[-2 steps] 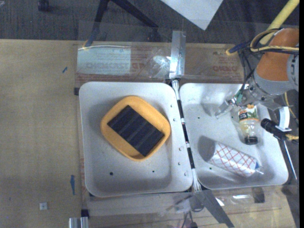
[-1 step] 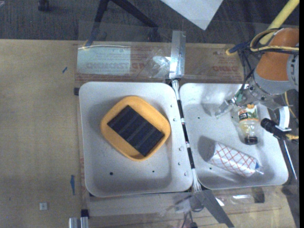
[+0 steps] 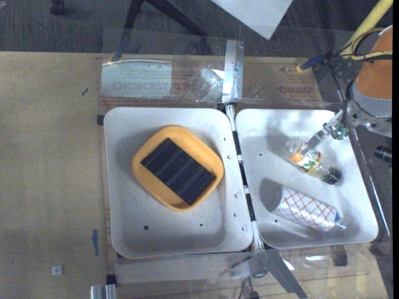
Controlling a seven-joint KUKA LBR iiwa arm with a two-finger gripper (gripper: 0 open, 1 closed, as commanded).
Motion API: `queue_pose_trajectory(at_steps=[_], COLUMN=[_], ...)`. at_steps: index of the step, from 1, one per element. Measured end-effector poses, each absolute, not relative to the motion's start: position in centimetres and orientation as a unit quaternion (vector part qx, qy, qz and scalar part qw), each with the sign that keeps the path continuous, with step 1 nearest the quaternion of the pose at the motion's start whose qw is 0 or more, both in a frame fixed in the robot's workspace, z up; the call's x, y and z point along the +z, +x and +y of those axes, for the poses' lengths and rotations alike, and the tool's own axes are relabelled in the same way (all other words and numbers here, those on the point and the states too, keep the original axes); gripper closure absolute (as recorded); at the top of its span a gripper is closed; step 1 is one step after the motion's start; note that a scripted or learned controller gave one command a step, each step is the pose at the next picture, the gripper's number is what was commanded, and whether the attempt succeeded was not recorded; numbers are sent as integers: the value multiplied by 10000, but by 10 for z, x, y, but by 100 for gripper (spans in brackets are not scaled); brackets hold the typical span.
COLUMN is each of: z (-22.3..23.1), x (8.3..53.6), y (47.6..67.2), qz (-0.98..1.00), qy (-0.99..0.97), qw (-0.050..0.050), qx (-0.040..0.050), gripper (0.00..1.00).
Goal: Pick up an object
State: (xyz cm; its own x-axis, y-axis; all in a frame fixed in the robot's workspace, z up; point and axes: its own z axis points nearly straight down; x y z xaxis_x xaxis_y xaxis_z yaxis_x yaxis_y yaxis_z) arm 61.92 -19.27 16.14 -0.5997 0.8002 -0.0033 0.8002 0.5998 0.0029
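In the right bin (image 3: 265,126) lies a small clear bottle (image 3: 313,163) with an orange label and a black cap, its cap end pointing toward the lower right. My gripper (image 3: 310,145) reaches in from the right edge and its tip is at the bottle's upper end, touching or just above it. A white tube (image 3: 305,208) with a red crosshatch print lies along the near side of the same bin. In the left bin (image 3: 124,220) rests a rounded yellow-orange pad (image 3: 177,167) with a dark ribbed panel on top.
A ridge with cables divides the two bins (image 3: 242,173). Clear plastic wrapping (image 3: 212,83) and a metal bracket (image 3: 233,73) sit on the bench behind the bins. The arm's orange band (image 3: 377,76) hangs over the right bin's far right corner.
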Motion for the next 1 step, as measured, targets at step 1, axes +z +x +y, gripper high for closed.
queue_pose_trajectory(at_steps=[1], z=[-173], x=[88], y=[625], qz=[9005], qy=[4348], qw=[39], qx=[9], gripper=[0])
